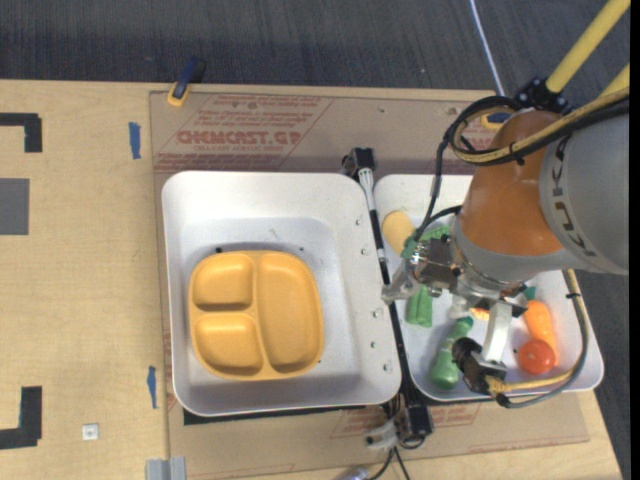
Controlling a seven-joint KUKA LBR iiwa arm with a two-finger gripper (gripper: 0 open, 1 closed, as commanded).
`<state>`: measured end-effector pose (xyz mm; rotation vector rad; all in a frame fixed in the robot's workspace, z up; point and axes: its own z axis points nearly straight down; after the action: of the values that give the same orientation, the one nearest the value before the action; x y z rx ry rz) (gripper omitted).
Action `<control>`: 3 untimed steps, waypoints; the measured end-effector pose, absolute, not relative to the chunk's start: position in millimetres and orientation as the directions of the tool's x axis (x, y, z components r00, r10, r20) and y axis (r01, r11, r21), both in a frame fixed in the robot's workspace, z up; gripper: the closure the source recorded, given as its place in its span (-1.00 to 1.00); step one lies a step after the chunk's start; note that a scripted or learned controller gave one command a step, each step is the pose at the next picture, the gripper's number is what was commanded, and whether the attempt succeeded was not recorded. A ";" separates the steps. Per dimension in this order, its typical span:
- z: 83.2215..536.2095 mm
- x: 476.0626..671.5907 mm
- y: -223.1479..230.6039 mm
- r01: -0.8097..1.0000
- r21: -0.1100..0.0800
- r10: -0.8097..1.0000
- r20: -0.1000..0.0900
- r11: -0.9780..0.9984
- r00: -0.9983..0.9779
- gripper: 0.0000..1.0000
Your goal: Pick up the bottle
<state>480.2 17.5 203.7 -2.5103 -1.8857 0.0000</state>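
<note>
Claw (pixel 463 301) sits low in the right bin (pixel 591 370), grip state can't be told under the wrist; green bottle (pixel 444 366) lies near the front-left corner, so best centre across its body, clear of the carrot (pixel 540 318).

Matt yellow plastic tray (pixel 257 313), smooth white plastic bin (pixel 200 200), glossy green plastic bottle (pixel 444 366), matt tan bench (pixel 80 268)
</note>
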 end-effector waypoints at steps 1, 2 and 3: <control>214.0 481.1 17.9 0.960 0.000 0.960 0.002 -0.279 0.279 1.00; 213.4 480.9 17.9 0.960 -0.001 0.960 0.002 -0.279 0.279 -1.00; 223.8 481.9 18.3 0.961 0.001 0.961 0.003 -0.278 0.278 1.00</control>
<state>481.9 18.3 223.8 -2.5108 -1.8871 -0.0047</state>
